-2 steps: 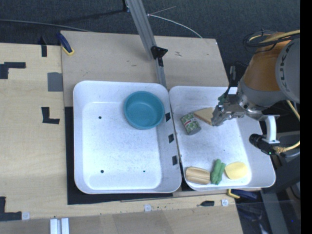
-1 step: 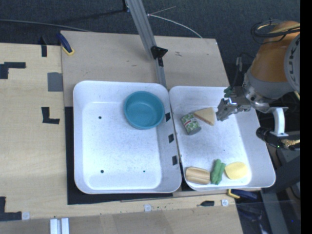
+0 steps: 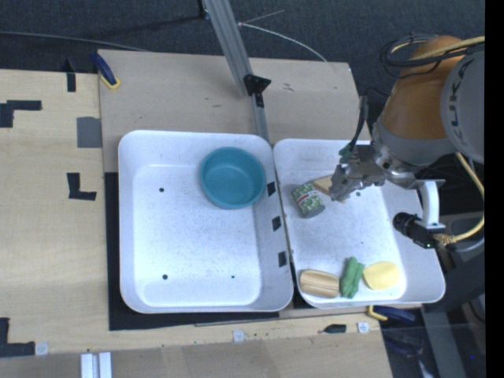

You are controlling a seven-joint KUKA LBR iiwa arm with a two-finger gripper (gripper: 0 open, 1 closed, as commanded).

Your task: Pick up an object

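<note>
Tan block (image 3: 321, 185) just under the hand (image 3: 340, 193), green can (image 3: 309, 200) beside.

Arm: one, grey, entering from the right of the camera view, orange band (image 3: 417, 93) above the wrist. Wrist: bent downward and leftward over the right side of the bench. Gripper (image 3: 343, 189): dark, pointing down and left (fingertips low, seen from above, blurred together).
</note>
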